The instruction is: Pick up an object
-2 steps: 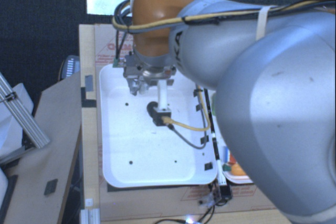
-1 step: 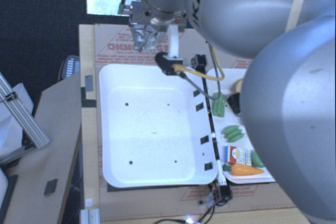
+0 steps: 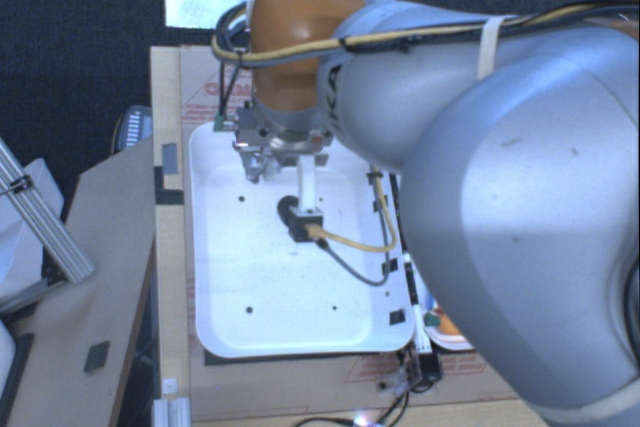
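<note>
- Bench: tan board surface, seen at a slant, red print along its strip beside the bin.
- Left white bin sits directly on bench, shallow, rounded corners, small dark dots on its floor.
- Second bin just beside it on the right, mostly hidden behind the arm; only a corner with something colourful shows.
- Black clips and cables lie at the bench's near edge, between bins.
</note>
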`<state>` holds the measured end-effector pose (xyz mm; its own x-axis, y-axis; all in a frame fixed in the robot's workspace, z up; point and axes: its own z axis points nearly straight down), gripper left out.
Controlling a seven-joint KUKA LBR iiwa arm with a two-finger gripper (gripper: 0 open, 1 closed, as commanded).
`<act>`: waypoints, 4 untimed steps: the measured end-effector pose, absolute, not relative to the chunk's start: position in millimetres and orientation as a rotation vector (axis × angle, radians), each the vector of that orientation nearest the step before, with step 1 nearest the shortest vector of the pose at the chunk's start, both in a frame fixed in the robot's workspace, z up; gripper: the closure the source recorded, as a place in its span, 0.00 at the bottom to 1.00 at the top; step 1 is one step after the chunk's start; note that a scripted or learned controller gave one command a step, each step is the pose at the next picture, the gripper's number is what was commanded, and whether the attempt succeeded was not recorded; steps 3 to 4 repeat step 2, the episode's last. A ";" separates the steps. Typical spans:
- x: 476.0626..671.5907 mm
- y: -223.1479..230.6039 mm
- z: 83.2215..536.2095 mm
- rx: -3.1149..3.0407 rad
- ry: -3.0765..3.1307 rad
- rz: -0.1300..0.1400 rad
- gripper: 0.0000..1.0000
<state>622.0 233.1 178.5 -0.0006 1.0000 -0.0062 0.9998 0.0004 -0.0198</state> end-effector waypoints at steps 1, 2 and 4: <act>661.0 234.1 236.2 -2.219 -2.225 0.000 1.00; 658.9 234.4 468.3 -2.223 -2.233 -0.030 1.00; 658.9 234.4 468.3 -2.223 -2.233 -0.030 1.00</act>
